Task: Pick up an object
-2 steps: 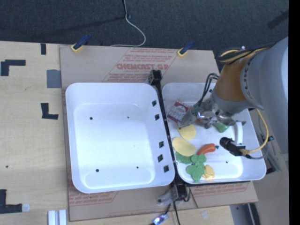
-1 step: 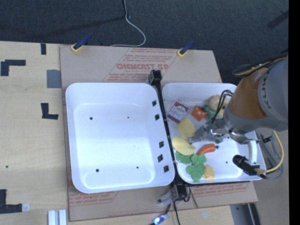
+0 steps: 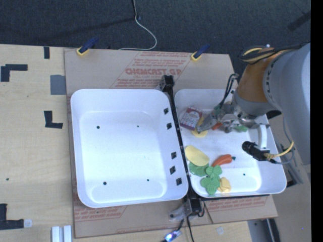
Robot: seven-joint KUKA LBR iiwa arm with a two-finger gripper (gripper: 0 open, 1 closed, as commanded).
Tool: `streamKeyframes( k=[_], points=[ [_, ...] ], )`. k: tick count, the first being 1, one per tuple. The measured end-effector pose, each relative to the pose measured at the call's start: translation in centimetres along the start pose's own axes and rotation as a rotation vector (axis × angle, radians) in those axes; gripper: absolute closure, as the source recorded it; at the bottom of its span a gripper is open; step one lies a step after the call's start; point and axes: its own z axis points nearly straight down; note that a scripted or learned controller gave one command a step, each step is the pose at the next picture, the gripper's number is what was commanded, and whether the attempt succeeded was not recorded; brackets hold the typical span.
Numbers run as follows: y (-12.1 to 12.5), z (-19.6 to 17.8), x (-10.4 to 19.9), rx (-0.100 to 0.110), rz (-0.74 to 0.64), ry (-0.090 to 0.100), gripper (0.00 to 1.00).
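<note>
The claw is hanging over the right bin, its grip impossible to tell. Toys are lying there: a packet, lemon, carrot, broccoli. Cardboard under the bins is reading "CHEMCAST".

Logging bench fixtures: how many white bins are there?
2: left bin beside right bin, touching along the middle divider.
</note>
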Motion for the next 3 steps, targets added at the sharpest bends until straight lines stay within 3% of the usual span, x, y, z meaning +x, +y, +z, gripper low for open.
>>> streamKeyframes(
  k=[1,2,3],
  points=[
    [3.5,0.3,-1.3,0.074,0.005,0.022,0.00],
    [3.8,-0.7,-1.3,0.048,0.005,0.011,1.00],
    [6.0,-18.8,0.2,-0.015,0.000,-0.003,1.00]
  ],
)
